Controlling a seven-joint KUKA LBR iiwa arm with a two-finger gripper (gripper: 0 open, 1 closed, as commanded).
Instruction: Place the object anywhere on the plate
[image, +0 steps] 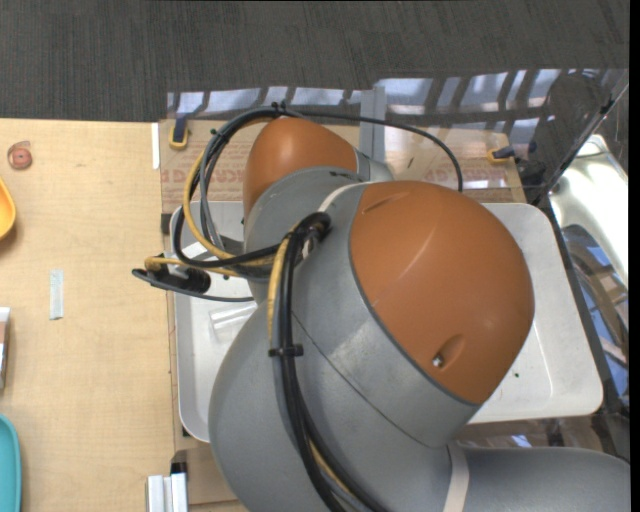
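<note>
Grey arm (340, 400) hides 2 white bins (560, 330).

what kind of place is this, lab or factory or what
Probably a robotics lab workbench, not a factory line: a grey and orange arm with loose cables leans over shallow white bins on a light wooden bench.

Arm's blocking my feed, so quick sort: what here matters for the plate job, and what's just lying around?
For the job:
- arm
- left bin
- right bin
Plate and object can't be made out.

Lying about:
- orange thing
- teal thing
- small clear strip
</note>
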